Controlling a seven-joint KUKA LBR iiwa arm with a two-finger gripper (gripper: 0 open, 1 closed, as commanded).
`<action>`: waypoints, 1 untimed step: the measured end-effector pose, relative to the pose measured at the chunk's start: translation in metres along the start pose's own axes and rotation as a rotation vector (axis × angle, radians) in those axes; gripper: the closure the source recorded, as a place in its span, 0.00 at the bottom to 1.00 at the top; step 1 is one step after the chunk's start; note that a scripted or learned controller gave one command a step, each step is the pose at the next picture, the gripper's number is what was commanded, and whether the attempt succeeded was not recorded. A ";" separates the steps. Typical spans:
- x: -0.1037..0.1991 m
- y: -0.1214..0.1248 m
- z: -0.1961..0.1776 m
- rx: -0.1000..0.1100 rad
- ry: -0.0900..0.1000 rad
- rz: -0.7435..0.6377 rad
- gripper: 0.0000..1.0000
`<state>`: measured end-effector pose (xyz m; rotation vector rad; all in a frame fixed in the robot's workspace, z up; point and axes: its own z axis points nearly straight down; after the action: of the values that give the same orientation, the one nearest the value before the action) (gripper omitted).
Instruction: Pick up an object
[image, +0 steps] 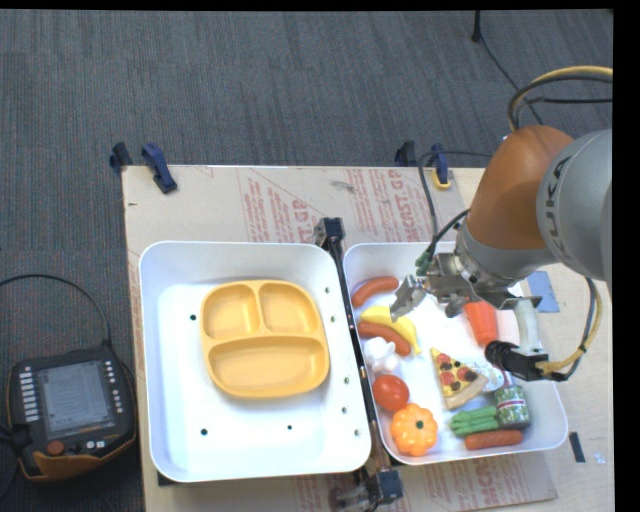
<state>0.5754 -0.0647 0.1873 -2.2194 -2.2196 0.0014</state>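
Over the right bin (552, 440) on the desk, the gripper (418, 292) hovers near the bin's far left corner, just above a banana (385, 325) and two sausages (374, 290); whether it is apart or together I cannot tell, and nothing shows in its grasp. The step looks like the approach. The next move calls for settling on one toy, likely the banana, and descending squarely over it without nudging the neighbouring tomato (391, 392).
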 end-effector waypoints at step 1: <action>-0.048 0.042 0.079 -0.005 -0.001 0.000 0.00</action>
<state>0.6176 -0.1128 0.1079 -2.2229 -2.2225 -0.0024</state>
